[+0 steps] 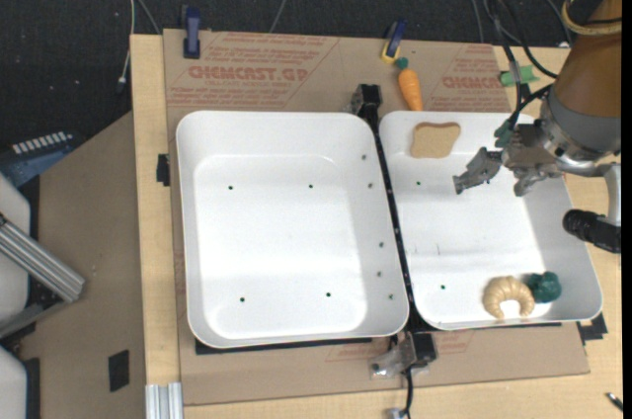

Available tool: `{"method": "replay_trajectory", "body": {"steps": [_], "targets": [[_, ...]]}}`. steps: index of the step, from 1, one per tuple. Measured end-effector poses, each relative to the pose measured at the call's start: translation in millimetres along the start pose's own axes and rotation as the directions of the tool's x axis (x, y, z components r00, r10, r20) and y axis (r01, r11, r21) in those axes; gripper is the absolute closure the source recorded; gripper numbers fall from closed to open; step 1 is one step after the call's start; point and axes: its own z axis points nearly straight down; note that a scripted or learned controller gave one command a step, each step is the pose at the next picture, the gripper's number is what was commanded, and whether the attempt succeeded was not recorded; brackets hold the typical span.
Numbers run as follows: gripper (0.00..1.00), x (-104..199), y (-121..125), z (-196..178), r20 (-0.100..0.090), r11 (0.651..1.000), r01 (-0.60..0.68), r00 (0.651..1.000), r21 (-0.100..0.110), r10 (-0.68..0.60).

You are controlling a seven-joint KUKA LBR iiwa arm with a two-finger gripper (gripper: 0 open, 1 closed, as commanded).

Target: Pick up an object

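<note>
In the right bin (464, 239) lie a tan toast slice (434, 140) at the far left corner, and a beige croissant (508, 296) touching a dark green object (543, 286) at the near right corner. My gripper (499, 177) hangs over the bin's right middle, just right of and nearer than the toast. Its fingers (476, 173) are spread open with nothing between them. An orange carrot (410, 89) lies on the cardboard beyond the right bin.
The left bin (286, 229) sits beside the right one, their rims meeting at the middle. Blue clamps (191, 32) and a yellow-blue clamp (394, 39) hold the cardboard's far edge. Cables trail behind the arm (592, 81).
</note>
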Motion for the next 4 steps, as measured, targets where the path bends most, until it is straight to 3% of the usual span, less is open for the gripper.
{"method": "replay_trajectory", "body": {"steps": [4], "targets": [[0.0, 0.0, 0.0, 0.0, 0.0, 1.0, 0.0, 1.0, 0.0, 0.0]]}}
